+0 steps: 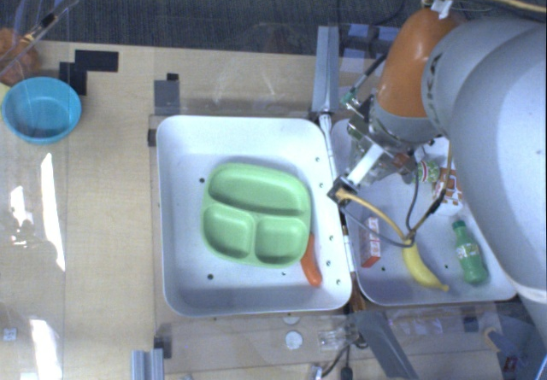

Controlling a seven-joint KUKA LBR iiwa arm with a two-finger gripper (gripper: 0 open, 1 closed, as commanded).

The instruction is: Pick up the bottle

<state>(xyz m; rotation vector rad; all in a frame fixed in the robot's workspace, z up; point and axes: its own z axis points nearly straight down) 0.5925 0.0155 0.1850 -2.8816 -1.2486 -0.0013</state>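
Green: one bottle (469,254), one tray (255,214); one banana (420,269).

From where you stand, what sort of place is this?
Probably a robotics lab bench: a grey robot arm trailing cables reaches over two white bins holding toy-like items, a green divided tray and a banana.

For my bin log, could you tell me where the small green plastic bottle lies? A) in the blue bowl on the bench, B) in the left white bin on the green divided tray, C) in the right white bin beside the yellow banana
C: the small green plastic bottle lies in the right white bin, just right of the yellow banana.
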